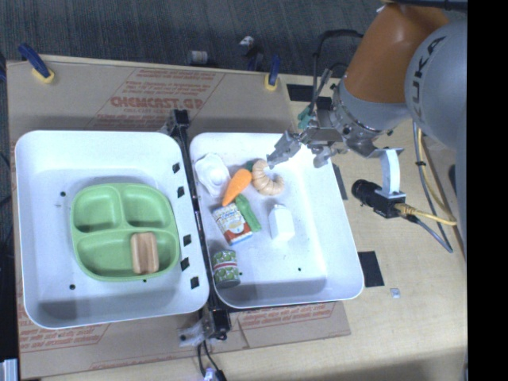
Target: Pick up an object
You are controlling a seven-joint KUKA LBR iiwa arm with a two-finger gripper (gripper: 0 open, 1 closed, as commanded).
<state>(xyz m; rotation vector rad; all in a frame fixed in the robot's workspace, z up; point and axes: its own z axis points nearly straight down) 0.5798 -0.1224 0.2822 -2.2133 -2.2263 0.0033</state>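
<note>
While the gripper [300, 151] hangs over the far right corner of the right bin [337, 244], its two fingers [279, 151] stand apart with nothing between them, the nearer one pointing down and to the left at the croissant [268, 178]. That finger's tip is just above the pastry's far end; whether it touches, I can't tell. Right beside the croissant, and touching it on the left, lies the toy carrot [236, 184], tilted, its thick end up near the pastry. Further left sits a crumpled white object [211, 170] against the bin's left wall. Below the carrot there's a small carton [234, 222] with a red-and-white label, and a green stick-shaped piece [248, 213] lies along its right edge. Just right of that, a white rounded block [280, 222] rests alone on the bin floor. Down in the near left corner, a small can with a green label [226, 267]. Behind the gripper, the grey arm with its orange band [390, 48] reaches in from the right. Across the divider, the left bin [40, 213] holds a green sectioned plate [119, 228], with a hot dog [144, 252] in its near right compartment.
</note>
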